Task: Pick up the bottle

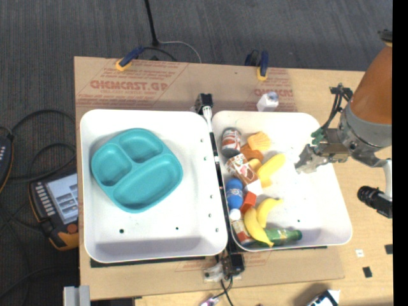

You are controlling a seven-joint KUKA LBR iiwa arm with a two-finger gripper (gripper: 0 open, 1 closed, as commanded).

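Nearest the lens we log the arm's orange band [381, 85], with the grey wrist below it reaching in over the right bin [331, 183].

Item 1: gripper [308, 160]. It hangs above a bare patch of the right bin floor. Nothing sits between its fingers; whether they are spread or closed we cannot tell from this angle.

Item 2: yellow banana [270, 169], just left of the gripper, apart from it.

Item 3: orange block [258, 142], up and left of the gripper, beside the banana.

Item 4: red-and-white carton [238, 166] and a small can [230, 140], further left, against the bin's left wall.

Item 5: blue-and-white bottle [234, 192], left of and below the gripper, lying along the left wall, well apart from the fingers. A red cap-like piece [248, 200] touches it.

Item 6: second banana [257, 218], below and left of the gripper, lying over a green bottle [284, 236] at the bin's near edge.

Item 7: left bin [115, 228], far left of the gripper, holding a teal divided plate [136, 169].

Item 8: cardboard sheet [127, 85] under both bins, clamped at its far edge by two blue-and-yellow clamps [130, 58].

Item 9: a small white carton [268, 100] on the cardboard, beyond the right bin.
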